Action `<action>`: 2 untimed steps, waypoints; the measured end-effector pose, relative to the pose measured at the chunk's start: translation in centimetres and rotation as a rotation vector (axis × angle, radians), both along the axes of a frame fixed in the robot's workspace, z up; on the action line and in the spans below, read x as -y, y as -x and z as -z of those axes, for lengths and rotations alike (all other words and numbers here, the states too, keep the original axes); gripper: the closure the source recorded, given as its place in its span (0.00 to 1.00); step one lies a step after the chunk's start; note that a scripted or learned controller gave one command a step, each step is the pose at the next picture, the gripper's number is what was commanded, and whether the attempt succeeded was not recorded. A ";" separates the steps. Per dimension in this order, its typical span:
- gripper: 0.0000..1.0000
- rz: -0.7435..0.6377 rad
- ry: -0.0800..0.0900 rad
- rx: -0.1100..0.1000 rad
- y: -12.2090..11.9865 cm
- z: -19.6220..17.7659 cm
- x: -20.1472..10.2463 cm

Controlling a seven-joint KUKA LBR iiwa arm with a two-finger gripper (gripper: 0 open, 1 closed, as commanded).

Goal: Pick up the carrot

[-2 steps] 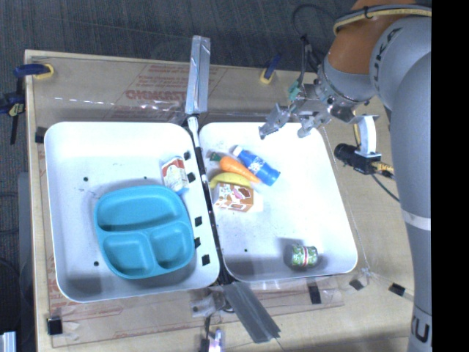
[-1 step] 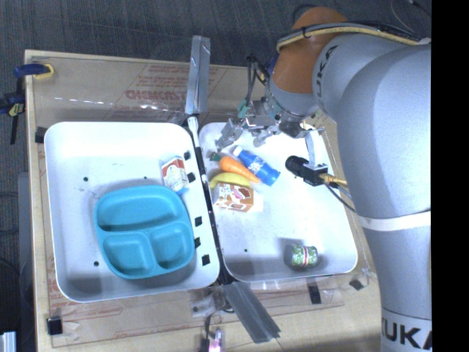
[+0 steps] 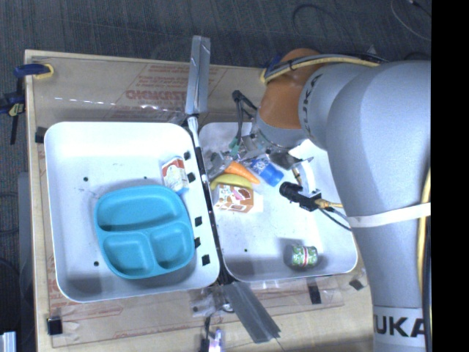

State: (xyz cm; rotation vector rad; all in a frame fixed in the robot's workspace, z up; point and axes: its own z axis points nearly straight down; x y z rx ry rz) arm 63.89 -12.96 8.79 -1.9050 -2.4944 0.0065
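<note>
Carrot [image 3: 236,173] lies in right bin [image 3: 330,264], near its left wall toward the back, wedged btwn a printed carton [image 3: 236,197] and a blue packet [image 3: 267,172]. Gripper [image 3: 239,148] sits just above it; finger state can't be told.

Risk: clutter touching carrot, so fingers may snag the carton or packet instead.

Long axis runs roughly left-right, slightly tilted; which end is the tip is unclear.

- I see the claw [image 3: 233,155] low over the carrot [image 3: 236,173] in the right bin [image 3: 264,266].
- A blue tray [image 3: 143,229] sits in the left bin [image 3: 88,145].
</note>
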 end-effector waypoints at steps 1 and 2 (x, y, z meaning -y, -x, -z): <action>1.00 -0.005 -0.001 -0.007 0.0 -0.7 0.0; 1.00 0.053 0.000 -0.002 -0.3 -10.1 -6.9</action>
